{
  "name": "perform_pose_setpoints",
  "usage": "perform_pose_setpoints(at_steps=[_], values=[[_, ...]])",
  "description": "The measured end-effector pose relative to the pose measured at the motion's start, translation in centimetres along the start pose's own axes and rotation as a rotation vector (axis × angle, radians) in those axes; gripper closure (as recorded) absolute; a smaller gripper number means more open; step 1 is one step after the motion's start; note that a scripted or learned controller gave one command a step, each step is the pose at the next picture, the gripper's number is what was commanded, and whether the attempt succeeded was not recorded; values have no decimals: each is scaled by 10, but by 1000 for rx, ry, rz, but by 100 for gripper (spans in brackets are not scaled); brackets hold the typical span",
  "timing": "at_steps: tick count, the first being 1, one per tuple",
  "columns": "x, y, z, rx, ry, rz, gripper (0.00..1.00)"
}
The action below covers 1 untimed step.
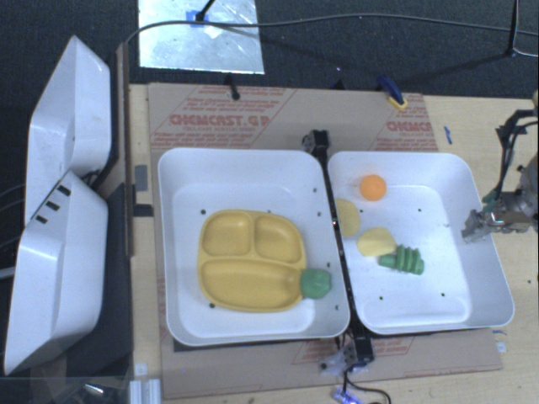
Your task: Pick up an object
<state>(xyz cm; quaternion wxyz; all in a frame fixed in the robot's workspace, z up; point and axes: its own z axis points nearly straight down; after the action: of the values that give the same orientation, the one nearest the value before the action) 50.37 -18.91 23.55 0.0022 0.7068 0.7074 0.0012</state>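
The right bin (446,305) holds an orange ball (372,187) near its back, a pale yellow round piece (347,218) against its left wall, a yellow lump (376,242) and a green ridged object (402,261) side by side. The left bin (181,310) holds a yellow divided plate (249,259) with a green ball (316,283) at its right front corner. My gripper (477,225) hangs at the right bin's right rim, well to the right of the green ridged object. Nothing shows between its tips.
Cardboard sheets lie under both bins. White housings stand at the far left (63,200). A shiny metal plate (200,22) lies on the dark floor behind the bench. A clip (318,140) sits where the bins meet at the back.
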Motion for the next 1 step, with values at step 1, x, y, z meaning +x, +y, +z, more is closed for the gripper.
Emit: perform_pose_setpoints(at_steps=[1], values=[[52,19,8,4,2,-4,100]])
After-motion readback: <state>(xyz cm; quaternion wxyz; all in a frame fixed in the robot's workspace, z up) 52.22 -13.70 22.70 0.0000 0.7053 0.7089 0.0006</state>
